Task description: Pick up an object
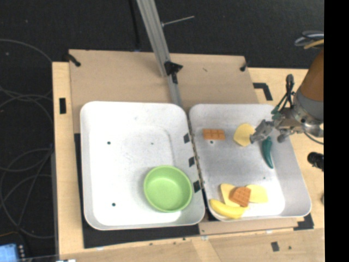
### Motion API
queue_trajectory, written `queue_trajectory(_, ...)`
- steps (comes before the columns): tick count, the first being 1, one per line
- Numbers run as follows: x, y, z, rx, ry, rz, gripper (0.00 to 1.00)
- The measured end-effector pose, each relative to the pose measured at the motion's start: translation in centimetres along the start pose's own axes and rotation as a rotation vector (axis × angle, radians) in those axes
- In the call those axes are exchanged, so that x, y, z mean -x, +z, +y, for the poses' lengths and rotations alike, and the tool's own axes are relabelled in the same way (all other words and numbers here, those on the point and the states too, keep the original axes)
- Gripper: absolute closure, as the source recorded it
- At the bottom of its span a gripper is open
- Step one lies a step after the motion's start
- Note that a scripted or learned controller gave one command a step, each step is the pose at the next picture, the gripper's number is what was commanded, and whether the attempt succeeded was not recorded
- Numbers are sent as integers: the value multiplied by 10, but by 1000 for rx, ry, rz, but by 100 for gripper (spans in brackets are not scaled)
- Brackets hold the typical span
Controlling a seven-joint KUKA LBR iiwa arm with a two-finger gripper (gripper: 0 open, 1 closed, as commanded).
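My gripper (pixel 269 136) hovers over the right bin (pixel 289 201) near its upper right part, with its two grey fingers spread apart, so it is open. A dark green pepper-shaped object (pixel 268 153) lies just below it, its upper end close to the gap between the fingers; nothing is clamped. A yellow piece (pixel 244 135) lies right beside the left finger. An orange block (pixel 214 135) rests further left in the same bin.
At the right bin's front edge sits a pile of yellow pieces (pixel 229 207) with an orange slice (pixel 240 196) on top. The left bin (pixel 120 130) holds a light green bowl (pixel 168 188) at its front right. A metal pole (pixel 155 31) rises behind the bins.
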State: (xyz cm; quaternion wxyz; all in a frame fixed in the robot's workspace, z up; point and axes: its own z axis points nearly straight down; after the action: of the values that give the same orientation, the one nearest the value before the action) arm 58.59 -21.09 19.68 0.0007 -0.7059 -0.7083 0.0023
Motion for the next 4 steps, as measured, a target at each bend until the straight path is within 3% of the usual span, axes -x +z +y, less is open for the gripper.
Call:
queue_trajectory(2, 8, 91, -2, 9, 4, -3, 0)
queue_trajectory(3, 6, 81, -1, 10, 3, 4, 100)
queue_trajectory(4, 3, 22, 2, 7, 0, 2, 100)
